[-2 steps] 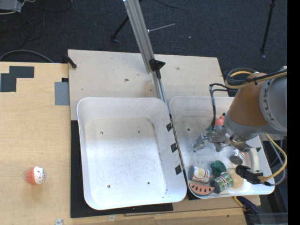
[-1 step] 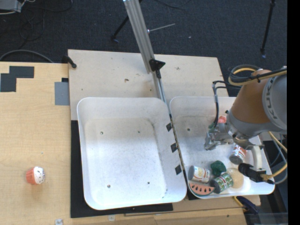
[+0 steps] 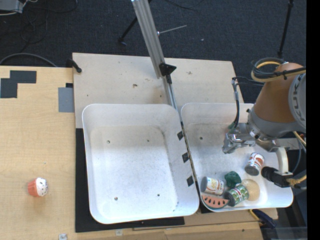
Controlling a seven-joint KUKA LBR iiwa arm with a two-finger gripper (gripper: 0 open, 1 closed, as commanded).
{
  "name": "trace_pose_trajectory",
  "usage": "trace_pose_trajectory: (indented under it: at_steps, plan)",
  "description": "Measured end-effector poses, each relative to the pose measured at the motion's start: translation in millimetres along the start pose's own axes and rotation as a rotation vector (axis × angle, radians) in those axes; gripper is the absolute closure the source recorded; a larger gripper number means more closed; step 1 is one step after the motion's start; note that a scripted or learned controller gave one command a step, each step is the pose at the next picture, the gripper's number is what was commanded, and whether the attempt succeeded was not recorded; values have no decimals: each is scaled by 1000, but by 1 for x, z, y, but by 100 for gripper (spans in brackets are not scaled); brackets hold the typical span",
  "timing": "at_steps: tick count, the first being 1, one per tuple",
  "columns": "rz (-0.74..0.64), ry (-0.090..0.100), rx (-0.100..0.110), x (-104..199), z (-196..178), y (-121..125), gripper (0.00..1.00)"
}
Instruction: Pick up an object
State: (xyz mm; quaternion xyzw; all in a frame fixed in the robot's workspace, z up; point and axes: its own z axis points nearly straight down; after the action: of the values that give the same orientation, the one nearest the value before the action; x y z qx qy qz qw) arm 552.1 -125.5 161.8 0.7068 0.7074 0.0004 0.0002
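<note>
My gripper (image 3: 231, 143) hangs over the middle of the right bin (image 3: 210, 119), reaching in from the right under the orange-banded wrist. Nothing shows between its metal fingers. Near the bin's front edge lies a cluster of objects: a small can with a yellow and red label (image 3: 214, 185), a watermelon slice (image 3: 214, 201), a green can (image 3: 238, 194), a dark green object (image 3: 232, 177) and a tan round object (image 3: 252, 189). A red and white can (image 3: 255, 163) lies just right of the gripper, below the wrist.
The left bin (image 3: 100, 124) lies beside the right one, with a divider carrying black clips (image 3: 183, 156) between them. A slanted metal rail (image 3: 152, 39) rises behind the bins. A small red and white toy (image 3: 38, 187) sits on the wooden table at left.
</note>
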Motion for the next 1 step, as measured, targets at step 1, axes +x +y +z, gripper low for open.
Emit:
trace_pose_trajectory:
  at_steps: [1]
  plan:
    - [2,-1,-2,-9,-53,8,100]
